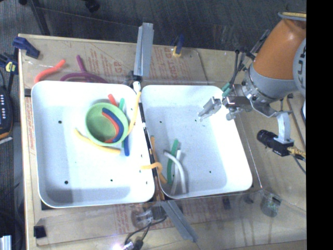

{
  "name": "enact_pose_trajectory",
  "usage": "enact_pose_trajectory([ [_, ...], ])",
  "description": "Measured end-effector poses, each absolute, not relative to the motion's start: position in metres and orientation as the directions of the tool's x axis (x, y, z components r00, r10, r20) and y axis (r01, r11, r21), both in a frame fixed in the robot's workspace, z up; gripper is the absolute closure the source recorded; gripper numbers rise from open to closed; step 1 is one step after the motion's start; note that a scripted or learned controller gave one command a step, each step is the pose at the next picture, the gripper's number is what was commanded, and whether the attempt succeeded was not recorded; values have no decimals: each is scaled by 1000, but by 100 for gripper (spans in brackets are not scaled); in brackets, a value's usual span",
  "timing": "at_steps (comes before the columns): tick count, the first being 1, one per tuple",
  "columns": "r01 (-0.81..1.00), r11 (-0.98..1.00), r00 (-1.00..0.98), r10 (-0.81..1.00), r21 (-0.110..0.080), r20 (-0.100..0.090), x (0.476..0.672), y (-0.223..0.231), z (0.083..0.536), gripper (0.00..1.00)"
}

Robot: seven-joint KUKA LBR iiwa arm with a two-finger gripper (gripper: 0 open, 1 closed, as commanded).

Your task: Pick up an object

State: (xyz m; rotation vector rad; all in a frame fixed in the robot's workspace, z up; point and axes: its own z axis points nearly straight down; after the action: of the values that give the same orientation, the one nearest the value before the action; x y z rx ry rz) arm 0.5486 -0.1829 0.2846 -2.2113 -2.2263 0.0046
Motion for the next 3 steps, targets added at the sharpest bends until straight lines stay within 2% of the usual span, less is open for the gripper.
enact_pose_trajectory([
  [1, 1000, -20, 20, 1000, -6, 0, 541, -118, 123, 0],
  [2, 999, 40, -40, 999, 2, 0, 549, -121, 96, 0],
  [3, 999, 45, -45, 999, -1, -4, 549, -123, 105, 100],
])
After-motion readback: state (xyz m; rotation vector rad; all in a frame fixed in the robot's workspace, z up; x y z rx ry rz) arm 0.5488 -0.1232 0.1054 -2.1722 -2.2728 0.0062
